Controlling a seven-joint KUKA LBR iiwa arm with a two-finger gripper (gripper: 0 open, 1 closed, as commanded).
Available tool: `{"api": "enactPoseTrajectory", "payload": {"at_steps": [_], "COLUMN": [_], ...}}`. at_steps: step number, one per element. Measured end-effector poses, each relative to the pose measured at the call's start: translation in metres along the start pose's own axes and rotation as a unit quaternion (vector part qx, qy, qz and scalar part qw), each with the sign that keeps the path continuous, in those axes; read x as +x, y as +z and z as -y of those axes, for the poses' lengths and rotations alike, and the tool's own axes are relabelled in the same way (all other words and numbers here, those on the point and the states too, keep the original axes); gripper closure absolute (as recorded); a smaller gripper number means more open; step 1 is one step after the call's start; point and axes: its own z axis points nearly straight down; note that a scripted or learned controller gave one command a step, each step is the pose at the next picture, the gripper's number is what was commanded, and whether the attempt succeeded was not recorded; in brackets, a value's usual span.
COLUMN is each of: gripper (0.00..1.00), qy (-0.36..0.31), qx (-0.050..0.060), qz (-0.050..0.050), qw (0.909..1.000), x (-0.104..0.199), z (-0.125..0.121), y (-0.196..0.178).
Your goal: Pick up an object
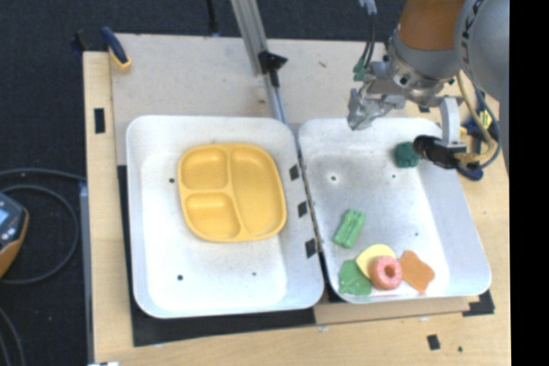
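Note:
My gripper (362,116) hangs over the far edge of the right bin (390,193), with nothing visible between its fingers. In that bin, a dark green lump (406,154) lies near the far right side, a little right of and below the gripper. A light green block (349,228) rests in the bin's middle. At the near edge sit a green piece (352,278), a pink ring (386,273) on a yellow disc (374,257), and an orange piece (418,272).
The left bin (154,270) holds a yellow divided plate (232,191). A slanted metal pole (244,9) with a black clamp rises behind the bins' shared edge. Cables and a black fitting (442,150) hang at the right bin's far right corner.

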Motion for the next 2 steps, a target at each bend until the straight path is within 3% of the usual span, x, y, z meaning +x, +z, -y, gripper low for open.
{"api": "enactPoseTrajectory", "payload": {"at_steps": [2], "gripper": [1.0], "qy": [0.001], "qx": [0.002], "qz": [0.0], "qw": [1.0], "x": [0.097], "z": [0.003], "y": [0.018]}}
